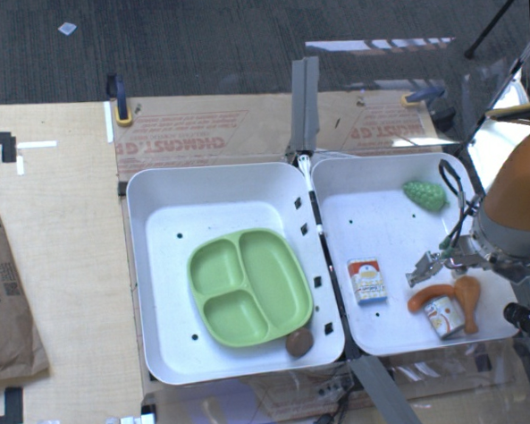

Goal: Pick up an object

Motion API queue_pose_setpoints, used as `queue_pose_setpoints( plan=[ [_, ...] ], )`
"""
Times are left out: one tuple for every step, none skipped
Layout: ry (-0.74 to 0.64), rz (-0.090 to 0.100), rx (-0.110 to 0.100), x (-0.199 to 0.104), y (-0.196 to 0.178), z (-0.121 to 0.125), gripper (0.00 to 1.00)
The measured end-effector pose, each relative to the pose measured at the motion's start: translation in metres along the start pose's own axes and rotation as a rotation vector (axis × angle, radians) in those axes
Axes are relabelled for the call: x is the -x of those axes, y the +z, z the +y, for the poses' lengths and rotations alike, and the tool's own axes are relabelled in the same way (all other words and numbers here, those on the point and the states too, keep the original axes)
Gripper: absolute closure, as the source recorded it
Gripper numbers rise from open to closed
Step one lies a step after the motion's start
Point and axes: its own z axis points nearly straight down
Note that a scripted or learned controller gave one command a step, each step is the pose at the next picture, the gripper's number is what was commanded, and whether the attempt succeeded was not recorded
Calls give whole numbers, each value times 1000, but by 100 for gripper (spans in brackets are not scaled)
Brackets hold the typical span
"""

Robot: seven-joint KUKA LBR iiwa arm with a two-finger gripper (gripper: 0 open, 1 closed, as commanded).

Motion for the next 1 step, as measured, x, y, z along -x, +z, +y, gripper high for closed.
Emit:
queue_pose_setpoints(
  plan=[
    [-41, 1, -1, 18, 17, -20, 0]
  ],
)
